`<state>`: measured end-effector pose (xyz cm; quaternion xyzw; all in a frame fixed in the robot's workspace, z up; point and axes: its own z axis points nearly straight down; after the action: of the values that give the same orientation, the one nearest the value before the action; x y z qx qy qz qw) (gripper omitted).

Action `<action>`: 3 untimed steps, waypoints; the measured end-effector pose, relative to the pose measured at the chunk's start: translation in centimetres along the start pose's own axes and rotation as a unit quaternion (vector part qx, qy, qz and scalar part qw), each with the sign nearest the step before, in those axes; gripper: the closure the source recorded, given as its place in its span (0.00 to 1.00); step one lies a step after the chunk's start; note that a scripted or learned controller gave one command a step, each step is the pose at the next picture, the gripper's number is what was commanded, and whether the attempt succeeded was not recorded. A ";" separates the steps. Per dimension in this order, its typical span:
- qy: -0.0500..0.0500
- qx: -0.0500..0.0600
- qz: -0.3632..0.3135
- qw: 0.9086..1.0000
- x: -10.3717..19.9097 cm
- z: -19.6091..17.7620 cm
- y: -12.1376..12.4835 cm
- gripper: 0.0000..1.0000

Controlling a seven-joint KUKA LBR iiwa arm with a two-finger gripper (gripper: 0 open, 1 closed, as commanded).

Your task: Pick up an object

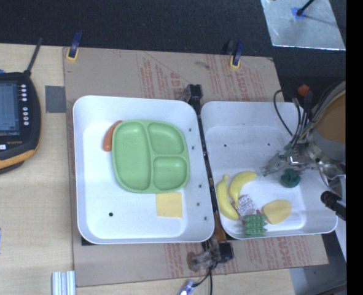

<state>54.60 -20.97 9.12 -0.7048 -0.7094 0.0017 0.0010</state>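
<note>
My gripper [287, 163] hangs low over the right side of the right bin [242, 118], and the arm comes in from the right edge. Just below it sits a small dark green round object [290, 178], touching or nearly touching the gripper; I cannot tell whether it is gripped. Two yellow bananas [231, 192] lie toward the bin's front left. Next to them is a small red-and-white wrapped item [245, 204], with a green ridged piece [254, 225] in front of it. A pale yellow oval object [276, 211] rests to their right.
The left bin [92, 208] holds a green divided plate [150, 155], an orange item [109, 136] partly hidden by the plate's left rim, and a yellow square slice [169, 204]. A control pendant [9, 125] lies at far left. Clamps [194, 93] join the bins.
</note>
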 end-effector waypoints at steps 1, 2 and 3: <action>0.001 -0.001 0.001 1.000 -0.3 -5.3 6.9 0.00; 0.001 -0.001 0.002 1.000 -0.3 -12.4 3.4 0.00; 0.001 0.001 0.001 1.000 -0.2 -5.0 -1.2 0.00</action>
<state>53.41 -21.16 14.09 -0.7054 -0.7088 0.0016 0.0021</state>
